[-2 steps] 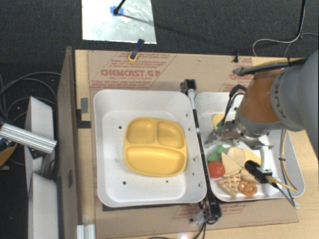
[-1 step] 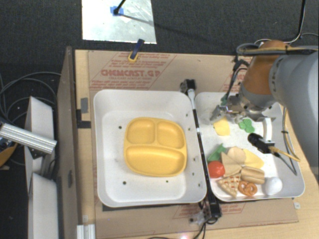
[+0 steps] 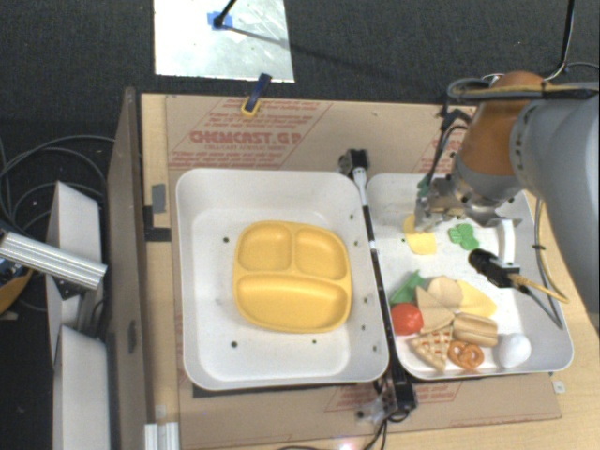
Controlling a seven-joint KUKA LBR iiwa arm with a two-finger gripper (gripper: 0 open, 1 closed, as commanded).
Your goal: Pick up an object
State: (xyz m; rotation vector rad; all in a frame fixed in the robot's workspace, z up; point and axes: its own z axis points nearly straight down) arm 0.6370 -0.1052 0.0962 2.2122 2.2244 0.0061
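White right bin (image 3: 553,350), end effector (image 3: 427,216) above pale-yellow block (image 3: 423,243)

Right bin (image 3: 548,350) crowded with toy food (image 3: 457,322)

Dark speckled carpet (image 3: 394,36) spreads across the top of the view, and on it lies a shiny silver sheet (image 3: 223,26), catching the light, a strip of blue tape (image 3: 220,21) at its middle. Below sits the bench, topped with brown cardboard (image 3: 253,134) printed in red lettering; a blue-and-yellow clip (image 3: 254,96) pins its far edge. Off the bench's left side, black cables (image 3: 37,172) loop over the floor, beside white panels (image 3: 80,251) and a slanting metal bar (image 3: 52,259).
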